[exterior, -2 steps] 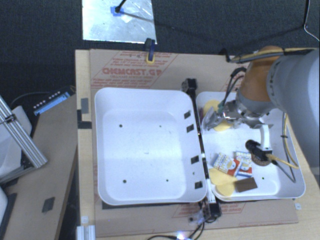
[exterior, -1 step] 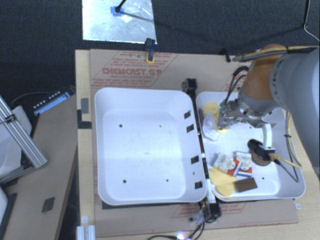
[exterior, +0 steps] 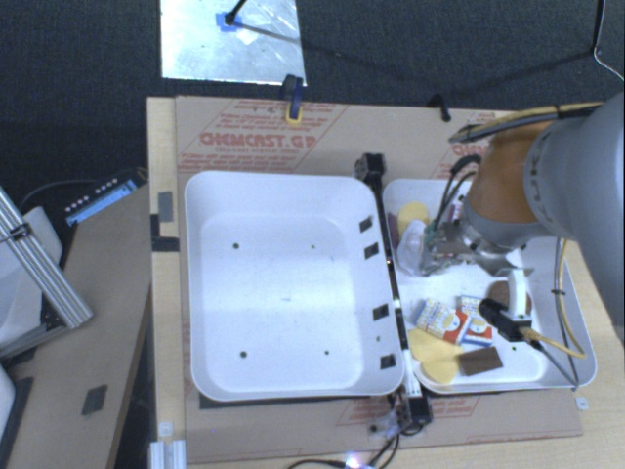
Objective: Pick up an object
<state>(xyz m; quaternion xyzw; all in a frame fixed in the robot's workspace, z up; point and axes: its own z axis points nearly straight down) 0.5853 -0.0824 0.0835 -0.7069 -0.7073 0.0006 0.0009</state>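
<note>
Dark carpet [exterior: 78,76] surrounds the bench [exterior: 264,130]; a shiny metal sheet [exterior: 229,27] lies beyond its far edge, cables [exterior: 439,62] crossing the floor.

cam: single, fixed overhead | faces down aslant | covers both bins [exterior: 283,281], arm [exterior: 566,174] from right

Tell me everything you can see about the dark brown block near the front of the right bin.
The dark brown block is a small flat rectangle, matte, maybe wood or plastic. It lies flat on the floor of the right bin, slightly turned, near the front edge. Its left end meets or overlaps a pale yellow disc; a red, white and blue packet sits just behind it. Nothing grips it.
</note>
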